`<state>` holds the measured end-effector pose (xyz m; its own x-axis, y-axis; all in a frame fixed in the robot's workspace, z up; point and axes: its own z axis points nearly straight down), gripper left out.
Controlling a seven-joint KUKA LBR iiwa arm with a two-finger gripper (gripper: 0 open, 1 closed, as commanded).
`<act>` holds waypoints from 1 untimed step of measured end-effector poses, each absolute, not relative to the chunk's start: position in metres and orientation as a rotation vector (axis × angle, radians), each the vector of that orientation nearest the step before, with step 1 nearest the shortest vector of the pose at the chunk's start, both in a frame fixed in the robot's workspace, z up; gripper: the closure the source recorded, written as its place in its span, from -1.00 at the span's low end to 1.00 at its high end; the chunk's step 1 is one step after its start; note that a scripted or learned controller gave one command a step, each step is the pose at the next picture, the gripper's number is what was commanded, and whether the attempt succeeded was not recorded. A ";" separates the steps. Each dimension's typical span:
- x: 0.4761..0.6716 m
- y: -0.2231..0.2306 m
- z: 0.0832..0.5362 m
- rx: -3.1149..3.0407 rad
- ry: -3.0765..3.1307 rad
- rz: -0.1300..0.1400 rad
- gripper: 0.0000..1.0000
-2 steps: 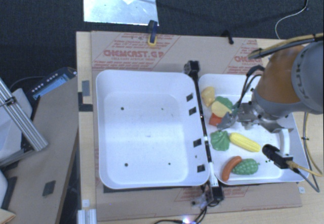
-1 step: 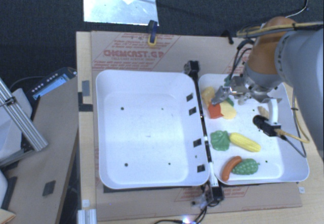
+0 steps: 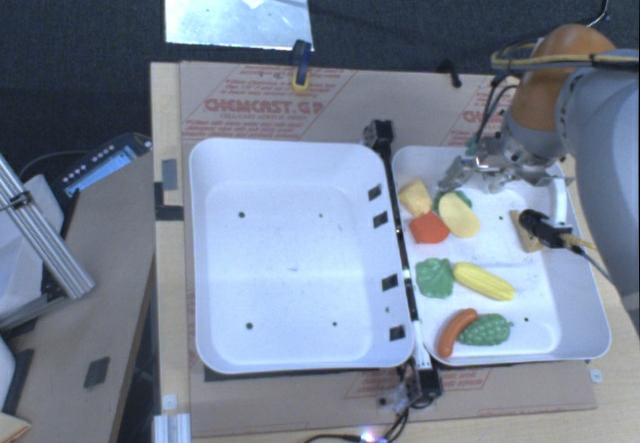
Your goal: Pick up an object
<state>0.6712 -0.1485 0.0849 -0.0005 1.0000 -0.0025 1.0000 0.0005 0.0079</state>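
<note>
Camera view looks down on a counter [image 3: 170,231] bearing two shallow white bins side by side on a sheet of printed cardboard [image 3: 260,101]. From the right comes the grey arm [image 3: 600,121] with its orange band [image 3: 555,81], bent low over the far part of the right bin [image 3: 580,316]. Its gripper [image 3: 470,171] hangs just above a cluster of toy food near the bin's inner wall; whether it is spread or closed I cannot tell, and nothing can be seen held in it.

Right below the gripper lie a pale yellow block [image 3: 415,197], a yellow and green piece [image 3: 459,213] and a red-orange piece [image 3: 429,228], all three touching or nearly so. Nearer the camera sit a leafy green piece [image 3: 434,277] and, just beside it, a yellow corn cob [image 3: 484,282]. At the front of the bin an orange-red sausage [image 3: 456,331] lies against a knobbly green bunch [image 3: 485,330]. A tan piece [image 3: 527,230] rests toward the bin's right side, partly covered by a dark part of the arm.

Left bin [image 3: 290,261] shows bare white floor with a few dark dots.
</note>
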 end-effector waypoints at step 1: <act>0.588 -0.096 0.085 2.222 2.228 -0.001 -1.00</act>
